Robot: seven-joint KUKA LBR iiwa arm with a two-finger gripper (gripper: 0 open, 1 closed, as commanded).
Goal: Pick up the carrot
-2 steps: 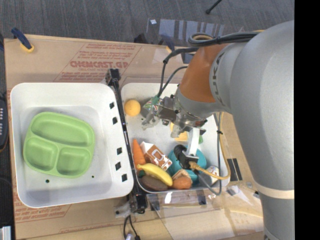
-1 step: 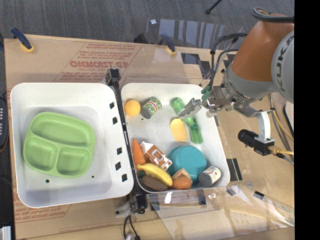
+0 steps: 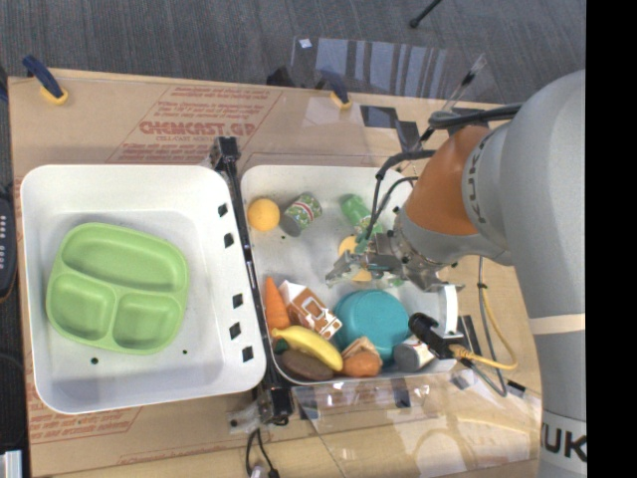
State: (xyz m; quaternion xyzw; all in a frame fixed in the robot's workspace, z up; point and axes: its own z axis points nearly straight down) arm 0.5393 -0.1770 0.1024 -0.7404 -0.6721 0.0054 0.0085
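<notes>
The carrot (image 3: 276, 305) is a small orange cone lying against the left wall of the right bin (image 3: 261, 182), its tip pointing away from me. It rests beside a white and orange box (image 3: 313, 312) and above a banana (image 3: 309, 347). My gripper (image 3: 350, 264) hangs over the middle of the right bin, right of the carrot and apart from it. A small yellow piece (image 3: 348, 245) lies just by the gripper. Nothing can be seen held in it.
Around it in the right bin are a yellow ball (image 3: 264, 214), a green and white can (image 3: 302, 210), a green item (image 3: 355, 207), a teal bowl (image 3: 372, 317), an orange fruit (image 3: 363, 364) and a dark brown item (image 3: 302, 366). The left bin (image 3: 40, 192) holds a green divided plate (image 3: 117, 287).
</notes>
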